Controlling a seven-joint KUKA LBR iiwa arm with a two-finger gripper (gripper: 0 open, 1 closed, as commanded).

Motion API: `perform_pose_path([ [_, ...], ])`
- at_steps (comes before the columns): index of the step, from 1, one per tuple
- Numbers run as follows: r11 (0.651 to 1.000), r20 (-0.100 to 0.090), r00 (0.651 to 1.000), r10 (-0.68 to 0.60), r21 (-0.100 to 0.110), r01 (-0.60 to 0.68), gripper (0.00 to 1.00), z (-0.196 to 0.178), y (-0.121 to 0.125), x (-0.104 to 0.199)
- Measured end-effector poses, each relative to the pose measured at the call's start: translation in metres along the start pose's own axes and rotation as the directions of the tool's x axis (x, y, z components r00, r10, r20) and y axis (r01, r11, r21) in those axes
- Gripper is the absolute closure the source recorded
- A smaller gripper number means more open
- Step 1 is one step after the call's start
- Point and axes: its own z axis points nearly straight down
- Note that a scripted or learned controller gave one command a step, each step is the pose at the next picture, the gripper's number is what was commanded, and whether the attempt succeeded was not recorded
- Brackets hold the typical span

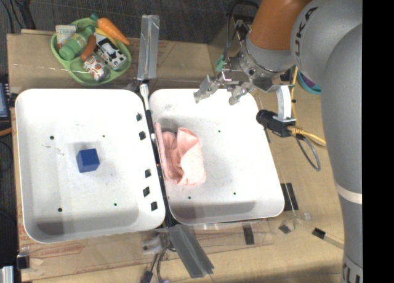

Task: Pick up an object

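Two shallow white bins sit side by side on the table (37, 45), and we see one loose thing in each. In the left bin (37, 214) a small blue cube (88, 159) rests on the floor, left of the middle and well apart from every wall. In the right bin (246, 177) a crumpled pink cloth (183, 155) lies against the left wall, beside the divider where the two bins meet.

We find the gripper (221, 92) over the far rim of the right bin, above its upper middle, with the orange-banded grey arm (308, 23) reaching in from the right. Its two fingers are spread apart, and we see nothing between them. The gripper stands well apart from the pink cloth, which lies nearer to us and to its left, and farther still from the blue cube in the other bin.

Beyond the left bin, on the table's far corner, we see a green bowl (61, 60) heaped with toy food, an orange carrot (111, 29) lying across its top.
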Motion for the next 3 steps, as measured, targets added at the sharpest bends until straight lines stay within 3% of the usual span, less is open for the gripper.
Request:
perform_pose_path([
  [1, 0.997, 0.002, 0.997, -0.082, -0.007, 0.082, 0.00, 0.177, 0.007, -0.011],
  [2, 0.999, -0.001, 0.999, -0.041, -0.002, 0.041, 0.00, 0.178, -0.057, -0.012],
  [3, 0.987, -0.002, 0.987, -0.162, -0.003, 0.162, 0.00, 0.178, -0.118, 0.001],
])
